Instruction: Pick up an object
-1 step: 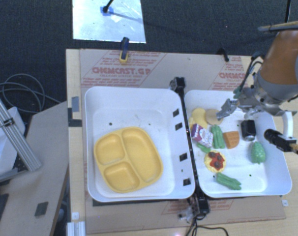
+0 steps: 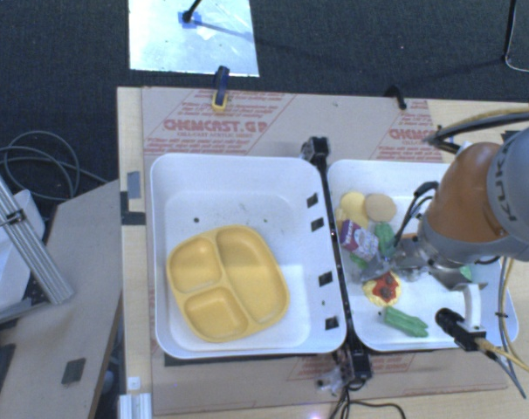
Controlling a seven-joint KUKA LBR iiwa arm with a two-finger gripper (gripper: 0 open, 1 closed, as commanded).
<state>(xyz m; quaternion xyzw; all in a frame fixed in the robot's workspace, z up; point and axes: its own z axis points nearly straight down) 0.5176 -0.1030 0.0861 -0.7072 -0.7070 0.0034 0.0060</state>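
Reaching into the right bin [image 2: 422, 171], fingers [image 2: 375, 270] hanging over the toy pile [image 2: 376, 247]; cannot tell whether apart or together. Lying well left: yellow tray [image 2: 225, 282].

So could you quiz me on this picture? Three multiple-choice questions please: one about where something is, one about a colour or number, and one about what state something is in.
1. Where does the yellow divided tray lie?
A. in the left bin
B. in the right bin
C. on the floor

2. How many compartments does that tray have?
A. two
B. three
C. five

3. Where is the gripper at this moment?
A. over the tray
B. outside both bins
C. low in the right bin, among the small toys

Answers:
1 A, it rests on the left bin floor.
2 B, its ridges mark off three wells.
3 C, the arm reaches down beside the green toy.
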